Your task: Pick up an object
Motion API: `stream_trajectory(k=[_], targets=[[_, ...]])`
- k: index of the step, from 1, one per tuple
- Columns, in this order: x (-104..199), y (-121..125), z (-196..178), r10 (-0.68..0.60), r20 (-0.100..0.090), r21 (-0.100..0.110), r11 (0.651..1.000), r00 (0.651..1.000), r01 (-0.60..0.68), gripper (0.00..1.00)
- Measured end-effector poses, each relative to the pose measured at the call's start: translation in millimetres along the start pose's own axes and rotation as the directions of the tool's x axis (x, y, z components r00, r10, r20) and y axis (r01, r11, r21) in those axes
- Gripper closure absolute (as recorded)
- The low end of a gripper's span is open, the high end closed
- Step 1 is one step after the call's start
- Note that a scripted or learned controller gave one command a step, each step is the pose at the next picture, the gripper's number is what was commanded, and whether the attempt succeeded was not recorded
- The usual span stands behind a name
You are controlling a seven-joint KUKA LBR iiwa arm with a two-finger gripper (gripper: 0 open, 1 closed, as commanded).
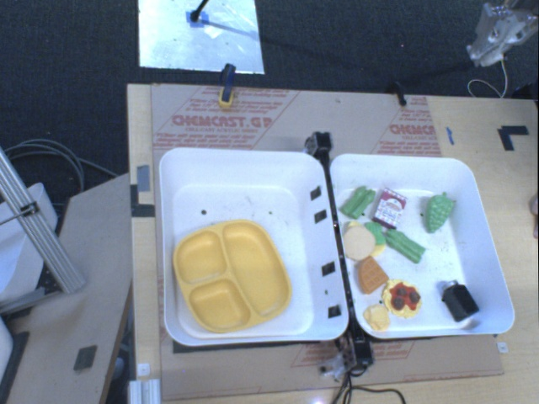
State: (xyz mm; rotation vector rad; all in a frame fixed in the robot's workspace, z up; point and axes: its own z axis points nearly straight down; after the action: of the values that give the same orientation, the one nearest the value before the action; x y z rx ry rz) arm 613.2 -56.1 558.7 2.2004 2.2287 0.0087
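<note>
The right bin (480, 225) holds several small toy foods. A green pod (358, 200) lies by a maroon and white packet (389, 209), and a green leafy piece (438, 211) sits near the bin's right side. Below them are a cream disc (358, 242), a green stick (404, 245), an orange-brown wedge (371, 273), a yellow round with red spots (402, 298), a pale yellow bit (376, 316) and a black block (459, 301). My gripper (497, 34) hangs at the top right corner, far above and behind the right bin, with nothing seen in it.
A yellow divided tray (232, 273) lies in the left bin (244, 175). Black clips run along the wall (324, 225) between the bins. A shiny metal sheet (200, 22) lies on the dark floor behind the bench. A metal frame (34, 225) stands at the left.
</note>
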Motion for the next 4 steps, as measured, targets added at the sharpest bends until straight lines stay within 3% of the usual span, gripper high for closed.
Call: stream_trajectory(k=[1, 2, 3, 4], targets=[[0, 0, -11, -0.004, 0.001, -0.003, 1.000, 1.000, 0.004, 1.00], [-26, -42, 272, 0.014, -0.004, 0.025, 1.000, 1.000, -0.014, 1.00], [-53, -24, 104, 0.011, 0.002, -0.011, 1.000, 1.000, -0.010, 1.00], [-74, -132, 52, 0.016, -0.001, 0.000, 1.000, 1.000, -0.016, 1.00]])
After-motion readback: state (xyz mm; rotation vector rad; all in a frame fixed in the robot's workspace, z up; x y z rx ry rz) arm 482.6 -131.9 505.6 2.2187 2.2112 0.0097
